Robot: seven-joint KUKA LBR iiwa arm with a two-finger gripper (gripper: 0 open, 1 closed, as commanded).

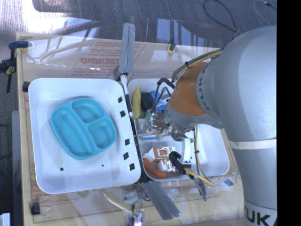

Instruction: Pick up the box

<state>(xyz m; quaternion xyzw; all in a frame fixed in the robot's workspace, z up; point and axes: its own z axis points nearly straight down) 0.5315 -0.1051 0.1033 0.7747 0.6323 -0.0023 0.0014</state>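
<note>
Orange and white, the small printed cardboard box (163, 156) lies in the right shallow white bin (217, 161), beside a brown sausage-shaped toy (154, 169). The two-finger gripper (160, 124) hangs just above it among clutter; its grip cannot be told.

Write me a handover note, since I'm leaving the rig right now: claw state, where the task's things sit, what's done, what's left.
Claw: down low in the right bin, its state hidden under the wrist.
Box: white and orange, lying in the right bin's near end beside a sausage-like toy; not seen in the claw.
Left bin: holds a blue divided plate.
Done: arm is over the clutter.
Left: grasp the box and lift it.
</note>
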